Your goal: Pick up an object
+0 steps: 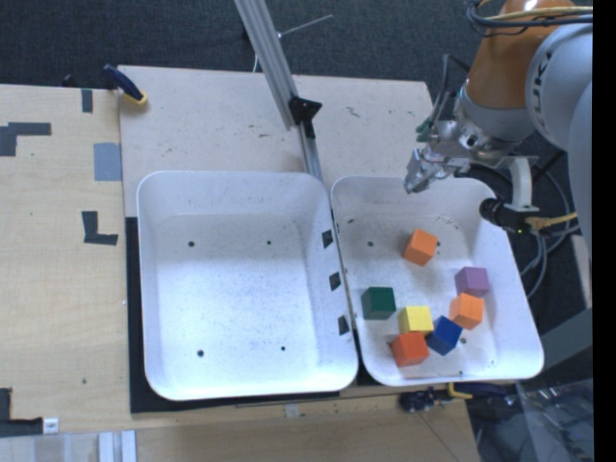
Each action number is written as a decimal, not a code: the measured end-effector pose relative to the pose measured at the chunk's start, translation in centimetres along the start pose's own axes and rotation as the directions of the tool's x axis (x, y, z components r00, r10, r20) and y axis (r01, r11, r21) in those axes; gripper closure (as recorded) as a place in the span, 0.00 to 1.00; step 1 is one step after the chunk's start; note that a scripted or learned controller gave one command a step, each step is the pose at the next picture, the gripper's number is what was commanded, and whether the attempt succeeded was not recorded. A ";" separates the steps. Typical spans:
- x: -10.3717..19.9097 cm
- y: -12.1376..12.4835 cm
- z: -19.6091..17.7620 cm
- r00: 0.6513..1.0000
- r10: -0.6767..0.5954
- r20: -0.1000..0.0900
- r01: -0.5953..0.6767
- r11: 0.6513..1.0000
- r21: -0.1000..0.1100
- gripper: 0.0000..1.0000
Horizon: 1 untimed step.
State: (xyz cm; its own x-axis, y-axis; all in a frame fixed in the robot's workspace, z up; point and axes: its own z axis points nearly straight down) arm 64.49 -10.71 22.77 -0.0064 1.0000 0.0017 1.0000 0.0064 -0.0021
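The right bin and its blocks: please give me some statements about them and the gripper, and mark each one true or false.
1. All the blocks lie in the right bin. True.
2. The green block touches the purple block. False: they lie apart, green toward the bin's left side, purple toward its right.
3. The yellow block lies next to the blue block. True.
4. The gripper holds an orange block. False: it is near the bin's far edge, with no block between its fingers.
5. The red-orange block lies nearest the bin's front edge. True.
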 end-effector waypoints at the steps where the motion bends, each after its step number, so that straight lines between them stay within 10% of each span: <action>1: 4.8 -0.4 0.4 1.000 0.000 0.000 0.000 1.000 0.000 1.00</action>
State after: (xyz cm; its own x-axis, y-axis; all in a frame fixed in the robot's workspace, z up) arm 64.08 -5.89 22.40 -0.0060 1.0000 0.0015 1.0000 0.0060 -0.0024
